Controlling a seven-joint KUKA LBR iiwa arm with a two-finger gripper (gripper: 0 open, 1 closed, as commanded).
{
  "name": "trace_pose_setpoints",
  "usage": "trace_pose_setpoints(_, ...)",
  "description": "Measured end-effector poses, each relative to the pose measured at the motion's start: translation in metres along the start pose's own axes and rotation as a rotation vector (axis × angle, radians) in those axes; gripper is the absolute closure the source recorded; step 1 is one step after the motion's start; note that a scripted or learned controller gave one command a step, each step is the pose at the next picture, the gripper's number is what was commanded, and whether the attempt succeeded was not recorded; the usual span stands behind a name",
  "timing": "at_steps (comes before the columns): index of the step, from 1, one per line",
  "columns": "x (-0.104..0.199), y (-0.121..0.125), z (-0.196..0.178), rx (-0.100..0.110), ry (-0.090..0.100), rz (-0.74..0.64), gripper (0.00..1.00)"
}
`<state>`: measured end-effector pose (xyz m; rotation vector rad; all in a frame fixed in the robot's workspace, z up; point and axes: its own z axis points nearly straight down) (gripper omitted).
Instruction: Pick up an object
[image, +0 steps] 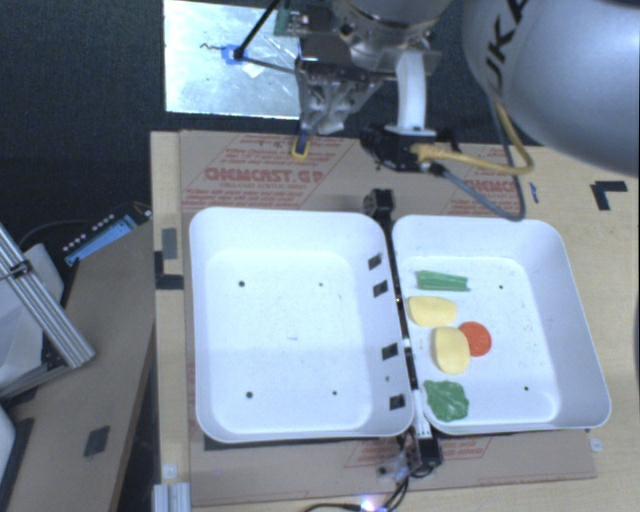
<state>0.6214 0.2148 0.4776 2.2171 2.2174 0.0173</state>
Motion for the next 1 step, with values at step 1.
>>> trace_pose_setpoints(1,0.0203,0.0282,-0.0557,0.004,-0.001,-0.005,1.0)
